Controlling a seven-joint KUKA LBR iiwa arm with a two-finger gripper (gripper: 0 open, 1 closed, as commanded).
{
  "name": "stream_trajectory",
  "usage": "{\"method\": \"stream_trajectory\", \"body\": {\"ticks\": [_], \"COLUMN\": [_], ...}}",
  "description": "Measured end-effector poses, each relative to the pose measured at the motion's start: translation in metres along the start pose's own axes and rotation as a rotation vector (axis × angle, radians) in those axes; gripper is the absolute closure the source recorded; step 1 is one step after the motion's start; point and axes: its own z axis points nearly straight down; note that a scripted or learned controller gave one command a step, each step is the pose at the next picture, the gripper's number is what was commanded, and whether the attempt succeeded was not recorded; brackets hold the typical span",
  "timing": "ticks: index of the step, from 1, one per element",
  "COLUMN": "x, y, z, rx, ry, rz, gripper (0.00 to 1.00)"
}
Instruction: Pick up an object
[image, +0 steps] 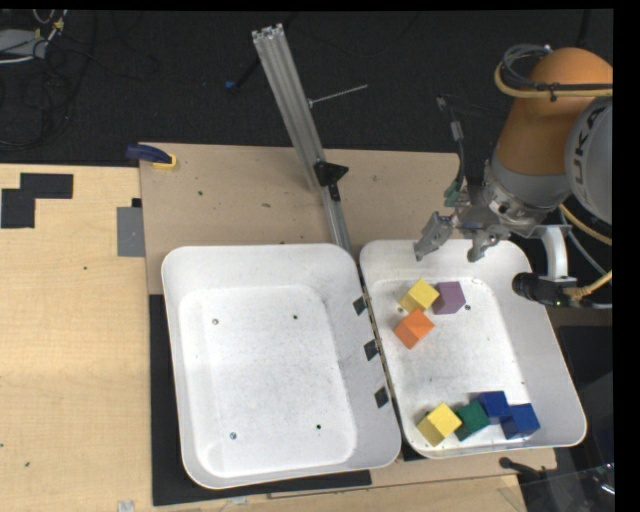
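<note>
Camera view: arm reaches from right; jaws (456, 244) spread wide, holding nothing, above right bin's (545, 345) far edge.

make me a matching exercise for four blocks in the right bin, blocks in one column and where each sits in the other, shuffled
Blocks:
1. purple block
2. orange block
3. green block
4. blue blocks

Places:
A. near corner of the bin, right end of the lower cluster
B. upper cluster, right of a yellow block
C. lower cluster, between a yellow block and the blue ones
D. upper cluster, just below a yellow block

Pairs: 1-B, 2-D, 3-C, 4-A
</note>
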Motion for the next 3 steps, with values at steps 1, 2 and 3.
{"method": "stream_trajectory", "body": {"ticks": [1,2,3], "x": [0.000,-0.001,-0.007], "y": [0.000,-0.001,-0.007], "z": [0.000,0.065,0.113], "rx": [0.000,0.006,-0.004], "ry": [0.000,0.000,-0.003], "rz": [0.000,0.002,0.002], "gripper": [0.00,0.00,0.00]}}
